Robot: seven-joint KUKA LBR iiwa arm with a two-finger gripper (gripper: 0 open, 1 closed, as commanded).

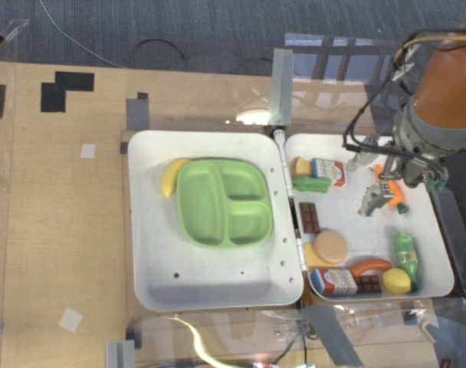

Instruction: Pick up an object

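Hand (375, 200) hovers in the right bin (436, 228), beside a carrot (392, 188); whether it is open, I cannot tell. Reaching step: next, lower onto something.

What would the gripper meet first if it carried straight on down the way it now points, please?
Most likely bare bin floor: the gripper points down over open white space in the right bin, with the carrot just beside it. Depth is hard to judge from this slant.
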